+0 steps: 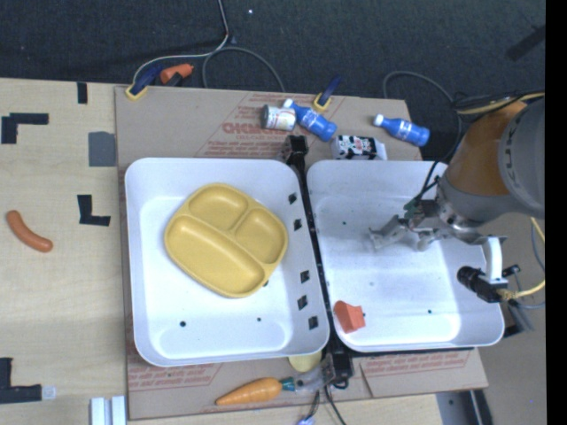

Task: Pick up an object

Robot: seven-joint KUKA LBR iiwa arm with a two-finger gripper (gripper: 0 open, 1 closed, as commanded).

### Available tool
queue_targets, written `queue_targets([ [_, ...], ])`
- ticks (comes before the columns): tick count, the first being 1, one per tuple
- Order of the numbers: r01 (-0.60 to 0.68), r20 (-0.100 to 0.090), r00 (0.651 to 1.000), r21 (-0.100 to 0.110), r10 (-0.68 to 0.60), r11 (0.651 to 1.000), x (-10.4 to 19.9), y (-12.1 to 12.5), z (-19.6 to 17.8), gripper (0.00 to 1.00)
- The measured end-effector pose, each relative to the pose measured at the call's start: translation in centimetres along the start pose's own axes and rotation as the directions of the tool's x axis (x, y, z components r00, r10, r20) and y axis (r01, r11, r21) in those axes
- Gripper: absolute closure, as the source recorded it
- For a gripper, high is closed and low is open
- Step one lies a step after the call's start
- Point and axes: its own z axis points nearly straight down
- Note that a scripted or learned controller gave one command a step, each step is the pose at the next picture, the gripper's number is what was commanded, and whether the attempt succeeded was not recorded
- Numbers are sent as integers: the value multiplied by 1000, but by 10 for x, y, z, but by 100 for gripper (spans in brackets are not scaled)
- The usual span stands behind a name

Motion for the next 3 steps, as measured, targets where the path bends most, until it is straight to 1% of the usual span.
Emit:
queue_targets([
  [1, 9, 4, 1000, -16, -9, 1000, 50, 102, -11, 0],
  [2, 3, 7, 1000, -13, -3, 1000, 85, 44, 15, 0],
  [3, 5, 2, 1000, -13, -5, 1000, 63, 89, 14, 0],
])
